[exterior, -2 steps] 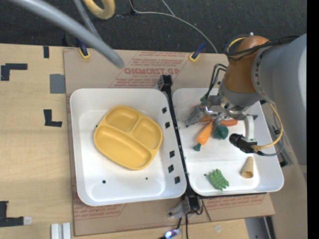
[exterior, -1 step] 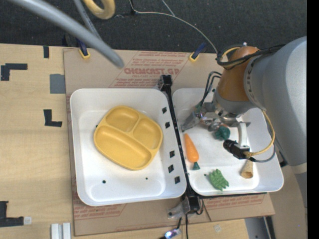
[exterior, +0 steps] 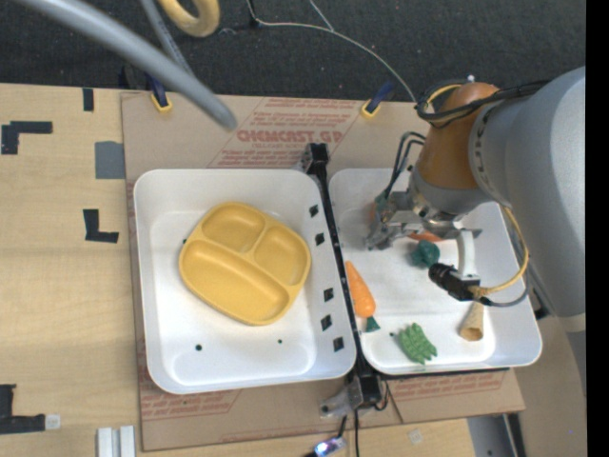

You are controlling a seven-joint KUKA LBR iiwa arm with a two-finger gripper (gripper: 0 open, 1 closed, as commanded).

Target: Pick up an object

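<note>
One claw (exterior: 416,233) hangs just above a teal object (exterior: 424,253) (right bin (exterior: 514,350)).

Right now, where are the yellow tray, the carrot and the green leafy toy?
yellow tray (exterior: 245,261): camera view, centre divider ridge.
carrot (exterior: 360,291): camera view, middle of orange body.
green leafy toy (exterior: 416,343): camera view, its centre.

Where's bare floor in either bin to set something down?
Left bin: the strip along the near wall, below the yellow plate. Right bin: the patch between carrot, green toy and cone. Crowded under the gripper, by the teal piece.
</note>
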